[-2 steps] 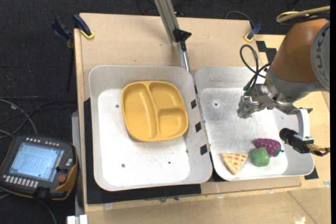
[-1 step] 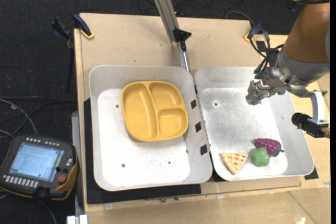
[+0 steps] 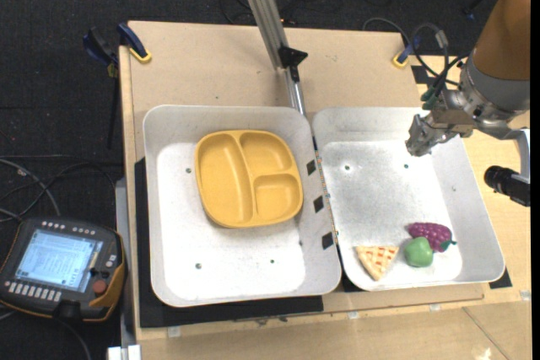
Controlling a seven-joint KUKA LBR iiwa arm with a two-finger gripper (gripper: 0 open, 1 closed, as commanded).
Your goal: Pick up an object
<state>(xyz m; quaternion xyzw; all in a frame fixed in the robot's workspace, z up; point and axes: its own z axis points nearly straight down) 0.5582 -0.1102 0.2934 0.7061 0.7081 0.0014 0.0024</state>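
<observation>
Three small objects lie in the near right corner of the right bin (image 3: 371,190): a pizza slice (image 3: 376,259), a green apple (image 3: 418,253) and a bunch of purple grapes (image 3: 430,233). My gripper (image 3: 419,142) hangs over the far right part of that bin, well behind the objects and apart from them. Nothing shows between its fingers.
A yellow divided plate (image 3: 249,178) rests in the left bin (image 3: 169,257). A metal pole (image 3: 263,0) slants up from between the bins at the back. A teach pendant (image 3: 59,265) lies off the bench at the left.
</observation>
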